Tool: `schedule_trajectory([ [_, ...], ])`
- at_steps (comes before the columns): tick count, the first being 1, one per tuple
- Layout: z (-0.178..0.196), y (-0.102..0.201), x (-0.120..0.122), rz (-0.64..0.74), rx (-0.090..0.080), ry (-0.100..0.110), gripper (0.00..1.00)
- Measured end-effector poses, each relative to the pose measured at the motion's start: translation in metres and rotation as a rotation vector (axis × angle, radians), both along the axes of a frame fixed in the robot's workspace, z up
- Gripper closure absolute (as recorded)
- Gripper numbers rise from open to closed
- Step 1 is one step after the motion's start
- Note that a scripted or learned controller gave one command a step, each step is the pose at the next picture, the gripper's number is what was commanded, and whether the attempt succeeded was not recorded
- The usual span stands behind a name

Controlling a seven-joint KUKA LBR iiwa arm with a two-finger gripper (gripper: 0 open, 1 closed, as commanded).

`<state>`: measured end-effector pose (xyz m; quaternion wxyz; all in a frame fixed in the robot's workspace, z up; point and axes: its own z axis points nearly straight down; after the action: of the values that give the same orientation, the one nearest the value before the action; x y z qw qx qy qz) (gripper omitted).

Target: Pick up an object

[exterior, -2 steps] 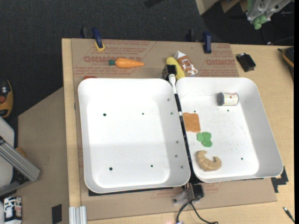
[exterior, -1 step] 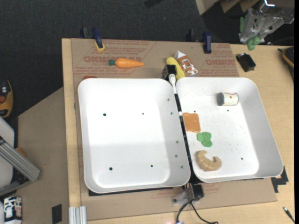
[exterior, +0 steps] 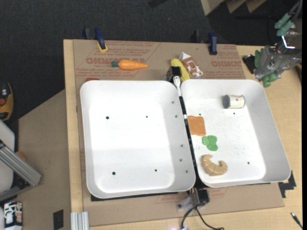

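At the upper right edge we see the gripper (exterior: pixel 278 63): a grey metal body carrying green parts. 1 pale green piece sits above it beside a thin white cable loop. Detail is too small and blurred to tell more.

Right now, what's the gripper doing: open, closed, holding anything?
Gripper: cannot be told. It sits at the upper right, beyond the right bin, away from the croissant and the other items.
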<state>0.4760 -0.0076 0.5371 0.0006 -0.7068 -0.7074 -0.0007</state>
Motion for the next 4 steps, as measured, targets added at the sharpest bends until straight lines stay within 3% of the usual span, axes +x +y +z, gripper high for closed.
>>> schedule_trajectory([
  [1,-0.002,0.000,0.003,-0.001,-0.002,0.002,0.00],
  [2,0.009,0.000,0.004,0.000,-0.002,-0.003,1.00],
  [3,0.009,0.000,0.004,0.000,-0.002,-0.002,0.00],
  [4,-0.131,0.088,0.002,0.007,-0.002,0.016,0.00],
])
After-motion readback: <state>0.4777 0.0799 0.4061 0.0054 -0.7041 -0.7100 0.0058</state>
